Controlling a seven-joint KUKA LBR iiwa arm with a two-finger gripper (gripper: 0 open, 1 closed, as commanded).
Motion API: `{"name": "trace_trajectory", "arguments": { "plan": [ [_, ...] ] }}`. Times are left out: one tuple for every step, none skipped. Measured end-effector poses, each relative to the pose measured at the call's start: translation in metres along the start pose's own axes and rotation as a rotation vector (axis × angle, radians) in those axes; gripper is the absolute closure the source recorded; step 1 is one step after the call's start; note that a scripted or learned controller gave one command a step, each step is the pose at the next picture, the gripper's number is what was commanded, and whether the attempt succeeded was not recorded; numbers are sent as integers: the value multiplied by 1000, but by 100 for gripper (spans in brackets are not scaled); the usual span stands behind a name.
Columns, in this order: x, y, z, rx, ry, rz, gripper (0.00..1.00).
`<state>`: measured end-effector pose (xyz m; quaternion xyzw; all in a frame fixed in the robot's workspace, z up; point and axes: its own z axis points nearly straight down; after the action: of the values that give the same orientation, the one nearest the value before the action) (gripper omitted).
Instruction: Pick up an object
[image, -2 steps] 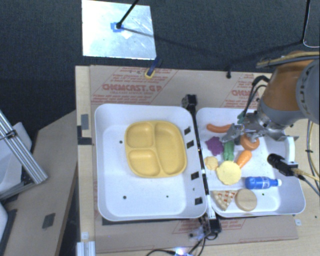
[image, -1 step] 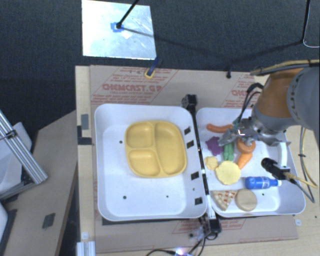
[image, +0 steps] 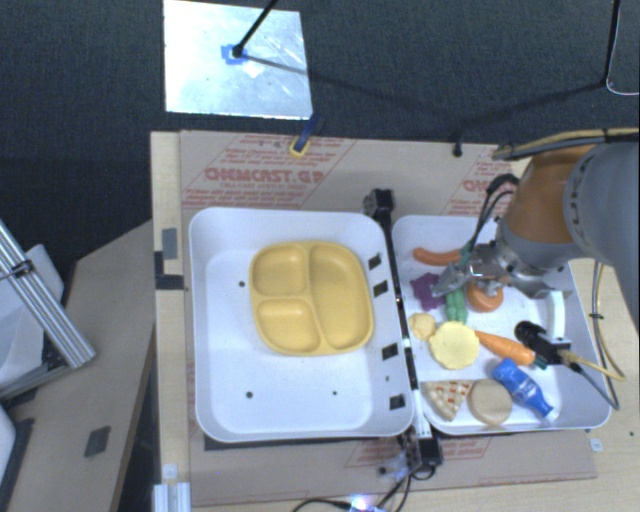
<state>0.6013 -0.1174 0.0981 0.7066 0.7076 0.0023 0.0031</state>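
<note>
— White walls first: how do the two bins sit, and where is there room to move?

— Side by side on the cardboard-covered surface (image: 262, 172), with their inner walls meeting along a line of small black clips (image: 376, 262). The left bin (image: 215, 330) carries a yellow three-compartment plate (image: 310, 300) set a little toward the far wall. Bare floor runs all round it, widest along the near edge. The right bin (image: 572, 402) is crowded, and its only open floor is a strip down the right wall.

— What lies in the crowded one?

— Toy food. An orange-red sausage (image: 432, 256) lies nearest the far wall. Below it come a purple piece (image: 425, 291), a green piece (image: 457, 302) and an orange round piece (image: 488, 297), close together. A small yellow lump (image: 423, 326) sits just beside the inner wall, next to a yellow disc (image: 455, 346). A carrot (image: 505, 348) slants away from the disc's right side. Along the near wall are a pizza slice (image: 447, 398), a tan round bun (image: 490, 403) and a blue bottle (image: 522, 388), the slice tucked into the near left corner.

— And the jaws?

— The grey arm (image: 600, 200), with its orange band (image: 540, 195), reaches in from the right across the bin's far right corner. It puts the jaws over the far half, at the sausage's right end and above the green and orange pieces. The wrist hides them from this angle, so I cannot tell whether they are open or closed, or whether they touch anything. I see nothing held between them, and every toy rests on the bin floor.
</note>
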Motion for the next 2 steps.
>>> {"name": "trace_trajectory", "arguments": {
  "plan": [
    [-1, 1, -11, -4, -2, 1, 100],
    [-6, 3, -55, 3, 0, 1, 100]
  ]
}}
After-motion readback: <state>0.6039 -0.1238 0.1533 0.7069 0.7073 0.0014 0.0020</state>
